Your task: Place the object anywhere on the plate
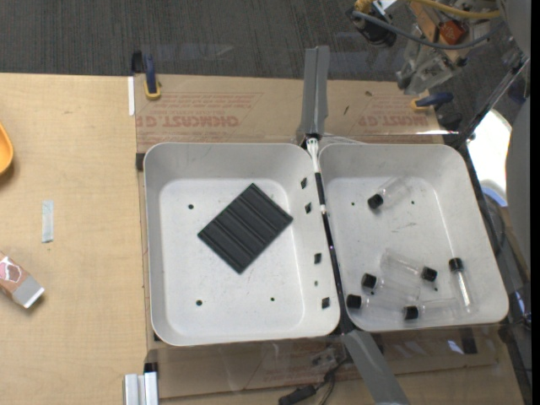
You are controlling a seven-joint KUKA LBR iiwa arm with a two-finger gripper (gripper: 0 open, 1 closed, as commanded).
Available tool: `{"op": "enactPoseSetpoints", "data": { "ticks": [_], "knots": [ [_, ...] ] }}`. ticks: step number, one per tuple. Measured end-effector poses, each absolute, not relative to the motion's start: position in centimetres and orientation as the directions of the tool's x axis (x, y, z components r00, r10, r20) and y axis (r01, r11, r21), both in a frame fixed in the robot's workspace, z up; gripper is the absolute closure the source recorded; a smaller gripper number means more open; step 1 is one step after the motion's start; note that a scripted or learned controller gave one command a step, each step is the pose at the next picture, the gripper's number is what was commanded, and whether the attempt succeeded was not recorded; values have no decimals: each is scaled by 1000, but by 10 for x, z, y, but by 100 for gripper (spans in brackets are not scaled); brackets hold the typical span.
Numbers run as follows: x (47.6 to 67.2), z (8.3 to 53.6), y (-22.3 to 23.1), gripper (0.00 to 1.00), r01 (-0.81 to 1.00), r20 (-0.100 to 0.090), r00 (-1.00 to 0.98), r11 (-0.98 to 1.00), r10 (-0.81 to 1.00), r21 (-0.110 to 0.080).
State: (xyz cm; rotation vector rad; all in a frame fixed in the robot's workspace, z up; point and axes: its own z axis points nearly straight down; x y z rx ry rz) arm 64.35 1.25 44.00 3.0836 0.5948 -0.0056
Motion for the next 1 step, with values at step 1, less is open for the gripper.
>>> {"op": "enactPoseSetpoints", "data": {
  "ticks": [1],
  "knots": [
    [630,440,-59,100,198,-5,980,-980,198,0]
  ]
}}
